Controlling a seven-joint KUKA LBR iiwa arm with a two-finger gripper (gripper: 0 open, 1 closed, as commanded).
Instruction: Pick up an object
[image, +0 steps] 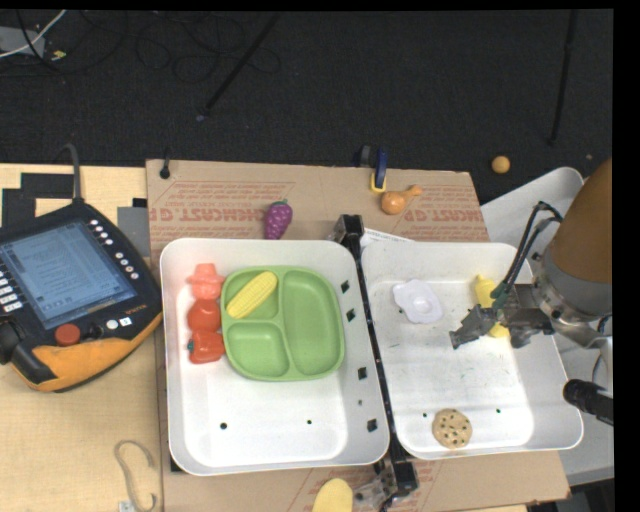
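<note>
White right bin (540, 425) holds one cookie (452, 429), one cup (417, 301); tool (468, 335) grip unclear.

A round cookie (452, 429) with dark chips was laid flat near the front of the right bin (545, 435). A pale, translucent lid (417, 302) was seen near that bin's back left. A yellow object (485, 291) was partly hidden beside the gripper (470, 333).
</note>
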